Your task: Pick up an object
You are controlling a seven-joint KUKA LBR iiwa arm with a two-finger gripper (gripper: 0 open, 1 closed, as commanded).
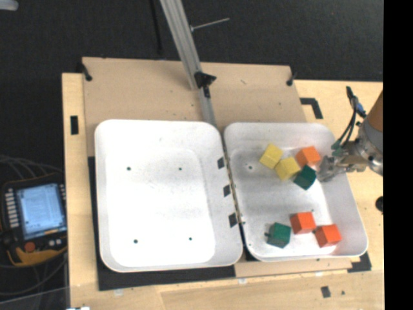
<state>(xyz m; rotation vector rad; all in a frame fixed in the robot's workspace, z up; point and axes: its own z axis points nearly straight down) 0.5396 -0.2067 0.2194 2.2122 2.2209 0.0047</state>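
Right white bin [335,205] – green cube [304,177] just left of pincer [329,166], touching; finger state unclear.

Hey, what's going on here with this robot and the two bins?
A grey arm reaches in from the right, its gripper low over the right bin, right beside a green cube and an orange cube. Two yellow cubes sit next to them; another green cube and two orange cubes lie nearer the front. Nothing looks lifted yet.
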